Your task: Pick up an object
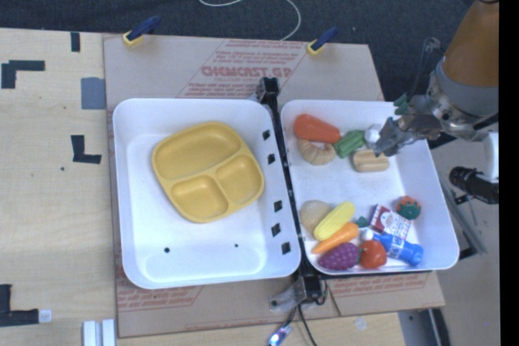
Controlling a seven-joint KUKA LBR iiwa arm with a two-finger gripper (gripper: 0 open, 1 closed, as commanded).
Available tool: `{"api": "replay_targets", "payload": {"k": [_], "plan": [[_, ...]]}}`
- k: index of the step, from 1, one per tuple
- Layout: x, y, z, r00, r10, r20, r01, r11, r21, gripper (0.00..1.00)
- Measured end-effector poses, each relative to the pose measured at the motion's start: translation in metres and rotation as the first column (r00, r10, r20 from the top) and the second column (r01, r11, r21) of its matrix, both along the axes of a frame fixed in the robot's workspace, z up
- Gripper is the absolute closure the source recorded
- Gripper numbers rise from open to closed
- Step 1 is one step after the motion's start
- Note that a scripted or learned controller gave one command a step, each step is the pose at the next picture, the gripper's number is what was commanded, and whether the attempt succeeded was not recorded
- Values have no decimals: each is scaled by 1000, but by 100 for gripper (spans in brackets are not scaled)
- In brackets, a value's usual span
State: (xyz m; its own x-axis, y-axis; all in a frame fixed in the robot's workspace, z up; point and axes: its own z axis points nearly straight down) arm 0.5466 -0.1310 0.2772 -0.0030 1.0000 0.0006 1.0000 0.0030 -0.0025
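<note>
Nearest me in the right bin (442,198) I see a heap: grapes (340,256), a carrot (336,237), corn (333,219) and a small carton (390,224). Further back lies the bread roll (371,162), my likely target, its long axis running left to right. My claw (384,138) hangs just above and slightly right of it; whether its tips are spread or pinched I cannot tell. Beyond sit a green piece (350,143) and an orange one (315,128)

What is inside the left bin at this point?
The left bin holds one yellow divided plate, lying flat toward its back half. The plate's three compartments look bare. Whatever lies beneath the plate is covered. The toy food sits in the right bin instead.
</note>
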Motion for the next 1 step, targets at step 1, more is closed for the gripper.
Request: {"api": "replay_targets", "payload": {"k": [1], "plan": [[-17,58,60,1000,4,6,-4,1000,1,100]]}}
